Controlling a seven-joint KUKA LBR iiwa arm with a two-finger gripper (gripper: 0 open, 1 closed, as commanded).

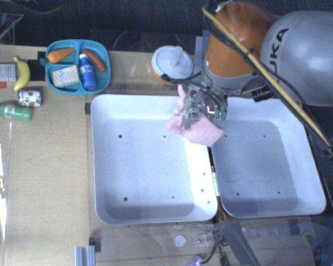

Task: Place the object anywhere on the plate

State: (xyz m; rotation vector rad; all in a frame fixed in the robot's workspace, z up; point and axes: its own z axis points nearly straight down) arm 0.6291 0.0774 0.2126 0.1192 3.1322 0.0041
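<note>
Pink cloth (197, 131) pinched in the jaws (195, 113), above the left bin's (150, 204) right rim.

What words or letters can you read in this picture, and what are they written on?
"UKA" reads on the grey robot arm; its first letter is hidden behind the orange band.
The small carton, the can and the blue bottle have labels too blurred to read.
The pink cloth has no writing.

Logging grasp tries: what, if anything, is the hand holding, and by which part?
The hand holds a pink cloth by its upper edge; the rest hangs over the seam between the two white bins.
</note>
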